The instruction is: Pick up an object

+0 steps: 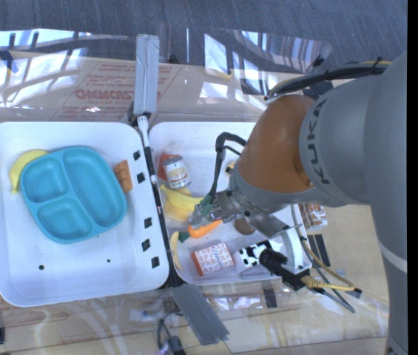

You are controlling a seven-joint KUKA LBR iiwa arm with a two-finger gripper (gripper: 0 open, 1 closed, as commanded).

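Camera view gives you the arm (327,146) reaching in from the right and bent low over the right bin (194,128), with its orange band hiding much of that bin's middle. The gripper (210,211) sits down among the clutter, just above a small orange carrot-shaped piece (206,228) and close beside a yellow banana (179,202). You cannot tell from this slant whether the claw is spread or pressed together, nor whether it has anything pinched; the wrist body blocks the tip.

Judge the carrot piece as the likely target: it lies right under the gripper, near the bin's left wall, touching or nearly touching the banana. That crowding probably explains the steep, tucked pose, since the arm has to come down between neighbours and not sweep across them. A red-and-white can (173,171) stands further back against the same wall, and a red patterned box (212,258) lies toward the front edge, both apart from the claw.

The left bin (16,272) holds a blue divided plate (75,191), a yellow piece (22,165) tucked under the plate's far corner, and an orange block (123,176) at its right rim, all well away from the arm.

Watch for the banana being nudged or caught along with the carrot.
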